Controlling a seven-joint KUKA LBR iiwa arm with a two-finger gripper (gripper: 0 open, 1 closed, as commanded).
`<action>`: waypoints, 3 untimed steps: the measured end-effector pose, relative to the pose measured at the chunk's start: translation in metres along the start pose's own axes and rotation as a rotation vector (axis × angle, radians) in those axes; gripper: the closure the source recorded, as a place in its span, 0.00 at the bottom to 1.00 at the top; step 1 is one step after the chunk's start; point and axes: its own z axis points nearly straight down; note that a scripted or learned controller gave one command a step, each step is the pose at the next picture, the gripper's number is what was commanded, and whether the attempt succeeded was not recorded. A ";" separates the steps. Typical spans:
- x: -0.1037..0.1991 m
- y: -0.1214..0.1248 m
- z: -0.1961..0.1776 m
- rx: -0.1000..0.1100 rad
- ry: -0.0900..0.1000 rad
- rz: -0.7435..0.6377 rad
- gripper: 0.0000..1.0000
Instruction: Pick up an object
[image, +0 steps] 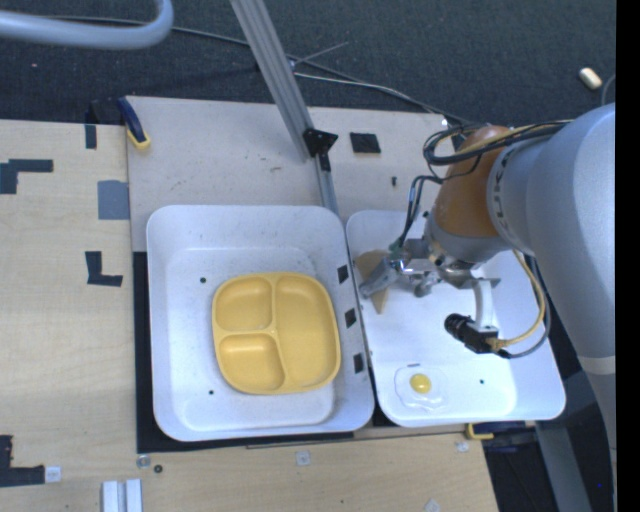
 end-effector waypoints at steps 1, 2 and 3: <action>0.000 0.001 -0.012 -0.003 -0.002 -0.001 1.00; -0.002 -0.004 -0.055 0.002 0.002 0.001 1.00; 0.006 0.003 -0.105 -0.001 0.002 -0.001 1.00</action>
